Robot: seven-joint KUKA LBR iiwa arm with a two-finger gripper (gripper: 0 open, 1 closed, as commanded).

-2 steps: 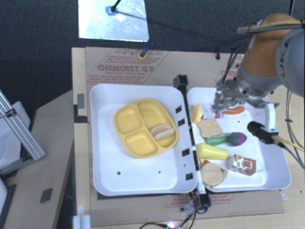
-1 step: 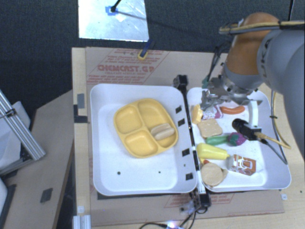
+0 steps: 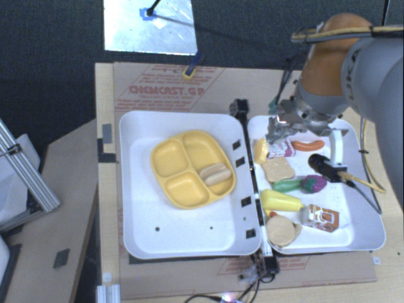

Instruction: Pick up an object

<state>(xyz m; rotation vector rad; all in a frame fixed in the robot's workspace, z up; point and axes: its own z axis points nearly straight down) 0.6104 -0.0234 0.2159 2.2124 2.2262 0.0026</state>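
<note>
Gripper [image 3: 276, 133] low in the right bin [image 3: 372, 223] — finger state impossible to tell, toy sausage [image 3: 307, 146] just right of it, bread slice [image 3: 278, 168] just below, yellow tray [image 3: 189, 168] well left — left bin [image 3: 136, 169].

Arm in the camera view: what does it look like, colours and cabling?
The arm has rounded grey casing with an orange band above the wrist. The wrist narrows to a metallic grey gripper. Thin dark cables hang beside the wrist. No markings are legible.

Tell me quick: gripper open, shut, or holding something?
Gripper: cannot be told; it sits low over the right bin, near the toy food.
</note>
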